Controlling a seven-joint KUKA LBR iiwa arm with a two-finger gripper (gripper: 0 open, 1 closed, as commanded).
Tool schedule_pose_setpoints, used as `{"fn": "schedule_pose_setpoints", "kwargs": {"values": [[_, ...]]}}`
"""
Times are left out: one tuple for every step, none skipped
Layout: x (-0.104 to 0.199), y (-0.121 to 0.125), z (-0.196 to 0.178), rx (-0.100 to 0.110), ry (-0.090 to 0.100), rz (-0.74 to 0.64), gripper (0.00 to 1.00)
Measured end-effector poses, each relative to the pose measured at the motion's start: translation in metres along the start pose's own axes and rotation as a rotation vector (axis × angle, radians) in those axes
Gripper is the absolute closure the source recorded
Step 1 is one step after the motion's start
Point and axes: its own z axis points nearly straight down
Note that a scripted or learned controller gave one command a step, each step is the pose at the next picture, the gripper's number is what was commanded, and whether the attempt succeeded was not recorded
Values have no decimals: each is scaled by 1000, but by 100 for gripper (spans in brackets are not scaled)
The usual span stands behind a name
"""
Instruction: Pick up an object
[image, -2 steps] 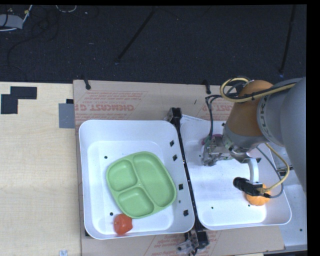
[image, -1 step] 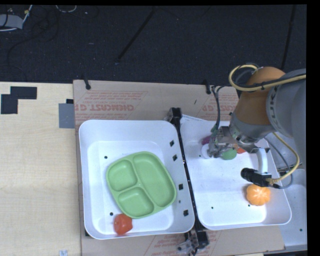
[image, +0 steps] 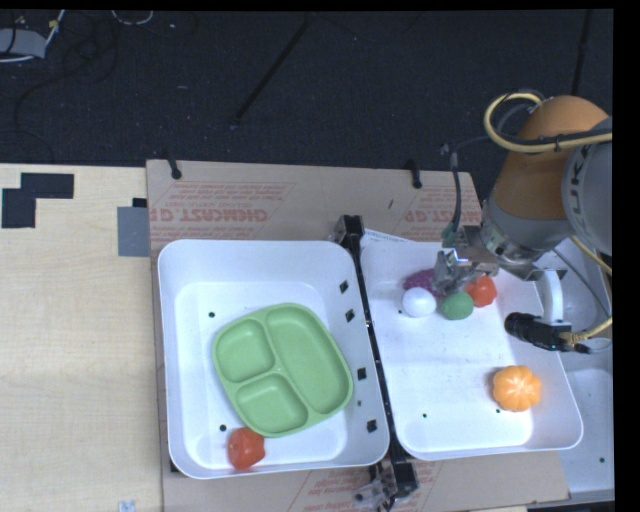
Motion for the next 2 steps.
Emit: {"fn": "schedule_pose_setpoints", "kwargs": {"values": [[-1, 0, -36, 2, 0, -1, 100], [52, -23, -26, 9, 2, -3, 100]]}}
